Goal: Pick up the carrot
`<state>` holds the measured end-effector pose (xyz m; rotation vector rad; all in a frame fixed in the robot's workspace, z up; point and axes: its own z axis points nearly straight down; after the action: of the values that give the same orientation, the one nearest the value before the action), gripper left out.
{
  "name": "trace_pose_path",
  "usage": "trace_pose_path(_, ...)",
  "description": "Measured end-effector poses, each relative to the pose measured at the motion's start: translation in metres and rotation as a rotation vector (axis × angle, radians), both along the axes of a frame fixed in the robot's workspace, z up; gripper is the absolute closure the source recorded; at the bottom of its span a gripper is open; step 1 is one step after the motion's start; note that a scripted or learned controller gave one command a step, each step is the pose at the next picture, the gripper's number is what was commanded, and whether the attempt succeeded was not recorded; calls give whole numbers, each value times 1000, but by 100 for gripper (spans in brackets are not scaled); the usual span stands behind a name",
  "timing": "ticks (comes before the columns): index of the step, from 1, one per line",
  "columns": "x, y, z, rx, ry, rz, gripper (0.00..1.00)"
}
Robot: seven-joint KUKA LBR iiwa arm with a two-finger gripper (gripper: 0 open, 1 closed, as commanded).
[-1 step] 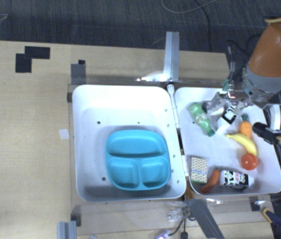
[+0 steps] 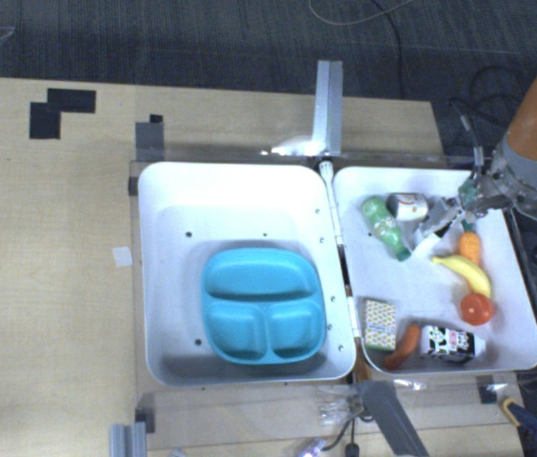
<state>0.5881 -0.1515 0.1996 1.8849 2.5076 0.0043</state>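
Note:
The carrot (image 2: 469,247), a short orange piece, lies in the right bin (image 2: 526,350) near its far right side, just above a yellow banana (image 2: 467,273). My gripper (image 2: 446,220) hangs over the same bin, a little left of and beyond the carrot, between it and a silver can (image 2: 407,206). The gripper's dark tip is small and partly blends with the can and the bin floor. Nothing can be seen held in it.
A green bottle (image 2: 386,225) lies left of the can. A red tomato (image 2: 476,308), a black-and-white carton (image 2: 452,343), a reddish-orange sausage-like piece (image 2: 403,346) and a patterned box (image 2: 378,324) sit nearer the front. The left bin (image 2: 169,255) holds a blue divided plate (image 2: 264,305).

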Motion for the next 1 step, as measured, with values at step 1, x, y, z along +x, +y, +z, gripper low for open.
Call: trace_pose_path(1,13,-46,-100,1,-11,-32,0)
